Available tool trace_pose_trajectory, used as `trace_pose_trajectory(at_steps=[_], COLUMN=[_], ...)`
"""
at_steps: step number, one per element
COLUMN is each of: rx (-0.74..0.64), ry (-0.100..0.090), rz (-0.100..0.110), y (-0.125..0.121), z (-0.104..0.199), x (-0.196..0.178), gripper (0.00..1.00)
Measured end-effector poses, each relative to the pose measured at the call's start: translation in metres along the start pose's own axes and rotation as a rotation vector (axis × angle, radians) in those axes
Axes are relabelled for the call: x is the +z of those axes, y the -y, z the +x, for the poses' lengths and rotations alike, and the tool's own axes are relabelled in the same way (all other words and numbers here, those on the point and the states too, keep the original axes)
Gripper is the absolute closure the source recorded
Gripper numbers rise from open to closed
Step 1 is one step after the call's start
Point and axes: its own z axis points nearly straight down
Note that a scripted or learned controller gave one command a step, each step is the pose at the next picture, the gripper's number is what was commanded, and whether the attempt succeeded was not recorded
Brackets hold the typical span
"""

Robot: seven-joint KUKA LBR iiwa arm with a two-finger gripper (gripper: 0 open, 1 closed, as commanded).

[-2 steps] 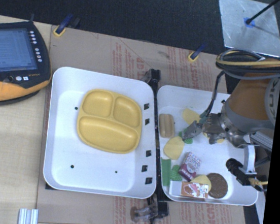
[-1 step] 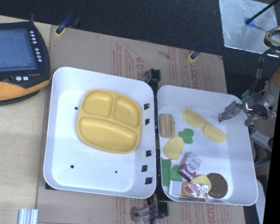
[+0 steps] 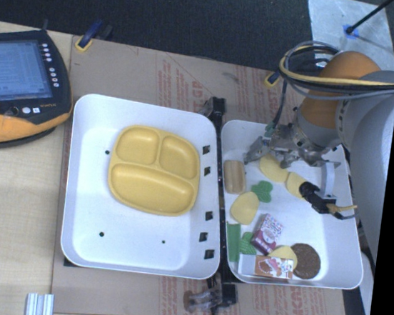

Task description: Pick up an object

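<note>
The wooden bench [image 3: 11, 201] is the biggest thing, and it has lots of bare room on the left side and along the bottom. A flat sheet of brown cardboard [image 3: 158, 69] lies on it under the two bins. The grey arm [image 3: 374, 126] comes in from the right, with its orange band [image 3: 345, 68] up high, and it covers the top right corner of the right bin. The left bin [image 3: 81, 246] is roomy, with a yellow plate [image 3: 156, 169] that has three parts sitting in its upper half, clear of all four walls. The white floor below the plate is open. The right bin [image 3: 344, 270] is crowded. A tan block [image 3: 234, 176] lies close to its left wall. A pale yellow piece [image 3: 244, 207] and a small green piece [image 3: 262, 191] sit near the middle. A green strip [image 3: 232, 241], a red and white packet [image 3: 269, 232], a little box [image 3: 274, 267] and a brown round cookie [image 3: 305, 260] bunch up near the bottom edge. A screen pad [image 3: 16, 82] rests at the far left of the bench. The gripper [image 3: 278, 151] hangs low over the top of the right bin, just above a yellow banana [image 3: 281, 175]. I cannot tell how far apart its tips are, or if it touches the banana.
</note>
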Motion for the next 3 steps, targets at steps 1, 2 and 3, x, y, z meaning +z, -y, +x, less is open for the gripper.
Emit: trace_pose_trajectory(at_steps=[1,2,3], rx=[0.007,0.006,0.01], ry=[0.002,0.0,0.004], rz=[0.002,-0.003,0.004], y=[0.002,0.036,0.02], z=[0.021,0.065,0.018], x=[-0.005,-0.11,0.0], gripper=[0.0,0.0,0.0])
